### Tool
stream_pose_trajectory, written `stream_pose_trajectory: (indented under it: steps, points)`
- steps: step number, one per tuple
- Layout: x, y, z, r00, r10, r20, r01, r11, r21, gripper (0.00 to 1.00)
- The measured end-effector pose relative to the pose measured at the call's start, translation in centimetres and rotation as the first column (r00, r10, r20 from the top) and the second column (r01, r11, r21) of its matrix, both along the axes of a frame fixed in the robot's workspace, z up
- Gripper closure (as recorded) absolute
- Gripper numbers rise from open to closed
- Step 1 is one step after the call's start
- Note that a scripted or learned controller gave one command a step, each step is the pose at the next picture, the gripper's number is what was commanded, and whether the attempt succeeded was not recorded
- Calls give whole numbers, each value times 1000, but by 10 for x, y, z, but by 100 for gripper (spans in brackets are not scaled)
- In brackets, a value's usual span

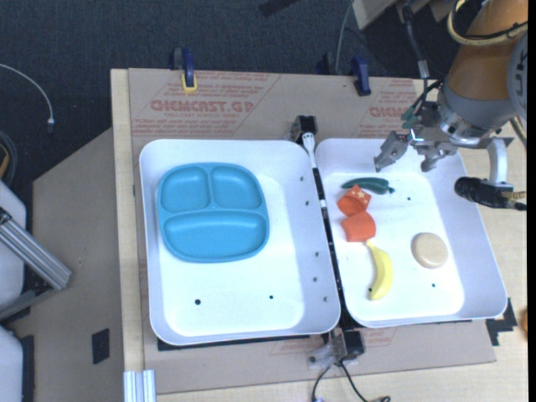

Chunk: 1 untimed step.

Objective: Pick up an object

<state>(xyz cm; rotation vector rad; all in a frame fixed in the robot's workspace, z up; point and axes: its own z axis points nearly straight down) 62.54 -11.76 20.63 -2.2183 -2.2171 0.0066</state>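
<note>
While the arm (486,48) reaches in from the right, the hand (412,155) is seen above the far edge of the right bin (469,249), with its two fingers spread apart and nothing pinched between them. One fingertip (390,153) lies toward the middle of the counter (134,224), the other toward the bin's far right corner.

Five things are found in the right bin. A dark green vegetable (368,185), long and thin, is laid near the far edge, just below the hand and apart from it. An orange-red piece (354,199) is set just beside it on the near side, and a second orange-red piece (359,226) touches that one or lies just beside it; which cannot be told. A yellow banana (381,274) is laid toward the near edge, pointing roughly from far to near. A round beige object (430,250) is placed to the banana's right, apart from it.

In the left bin (167,308) a blue divided plate (214,212) is placed toward the far left corner.
</note>
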Motion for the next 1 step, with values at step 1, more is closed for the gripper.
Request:
stream_pose_trajectory:
  steps: [1]
  points:
    - [-1,2,-43,1000,1,1,-1,1000,0,0]
